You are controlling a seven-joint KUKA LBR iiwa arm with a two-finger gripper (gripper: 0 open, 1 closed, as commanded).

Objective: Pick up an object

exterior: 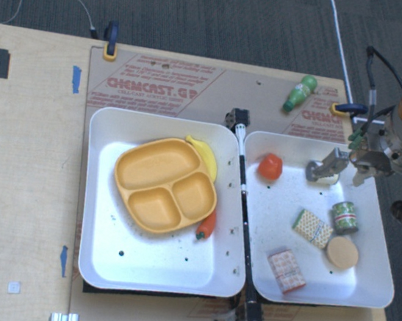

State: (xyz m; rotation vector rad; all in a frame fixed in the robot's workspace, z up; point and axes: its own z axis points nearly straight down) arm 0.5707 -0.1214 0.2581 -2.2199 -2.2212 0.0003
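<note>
The right bin (372, 291) holds a red tomato (270, 166), a small green can (344, 217), a checkered packet (312, 227), a round tan biscuit (342, 252) and a pink patterned box (286, 270). My gripper (343, 171) hangs over the far part of this bin, to the right of the tomato and beyond the can. Its two fingers stand apart, one grey finger (323, 170) toward the tomato. Nothing shows between them.
The left bin (91, 252) carries an orange divided plate (166, 184), a yellow banana (206, 158) at its far edge and a small red pepper (206, 226) by its right rim. A green bottle (299, 93) lies on the board beyond the bins.
</note>
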